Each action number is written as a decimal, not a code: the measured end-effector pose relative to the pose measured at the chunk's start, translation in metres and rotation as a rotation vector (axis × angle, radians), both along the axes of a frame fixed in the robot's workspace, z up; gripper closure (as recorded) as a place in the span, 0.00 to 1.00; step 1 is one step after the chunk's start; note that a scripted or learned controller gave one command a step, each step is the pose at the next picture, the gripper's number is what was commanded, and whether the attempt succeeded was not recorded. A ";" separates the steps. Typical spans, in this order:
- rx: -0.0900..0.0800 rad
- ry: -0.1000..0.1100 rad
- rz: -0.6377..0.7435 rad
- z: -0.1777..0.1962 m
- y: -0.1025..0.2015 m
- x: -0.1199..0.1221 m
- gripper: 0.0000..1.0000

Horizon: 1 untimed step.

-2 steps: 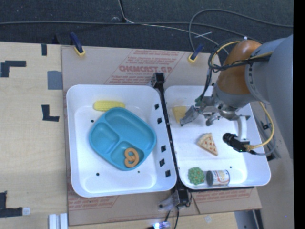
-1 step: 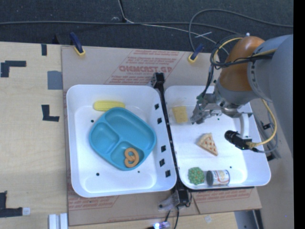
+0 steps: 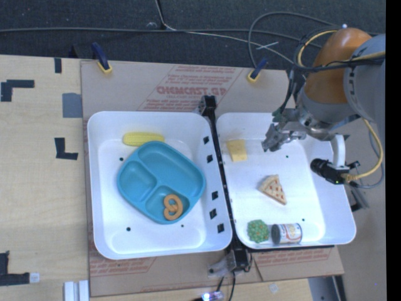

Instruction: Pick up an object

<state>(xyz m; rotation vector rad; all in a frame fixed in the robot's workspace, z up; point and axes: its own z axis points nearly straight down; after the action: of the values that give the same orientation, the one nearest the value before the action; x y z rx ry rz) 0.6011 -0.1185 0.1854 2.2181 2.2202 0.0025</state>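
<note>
My gripper [image 3: 273, 142] hangs over the far part of the right bin [image 3: 326, 196], pointing down and to the left. A yellow cheese block [image 3: 237, 150] lies just to its left, apart from it. Below it in the same bin lies a pizza slice [image 3: 274, 189]. A green broccoli piece [image 3: 257, 231] and a small can [image 3: 287, 233] lying on its side rest at the bin's near edge. Nothing shows between my fingers.
The left bin [image 3: 103, 187] holds a blue divided plate [image 3: 160, 179] with a pretzel [image 3: 172, 207] in one compartment, and a yellow corn cob [image 3: 143, 138] beyond the plate. A black divider [image 3: 216, 168] separates the bins. Cables loop behind the arm.
</note>
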 end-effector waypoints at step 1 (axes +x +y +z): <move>0.000 -0.001 0.001 0.048 0.000 0.001 1.00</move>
<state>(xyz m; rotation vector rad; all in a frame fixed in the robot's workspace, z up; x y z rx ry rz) 0.6022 -0.1182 0.2331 2.2168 2.2211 0.0038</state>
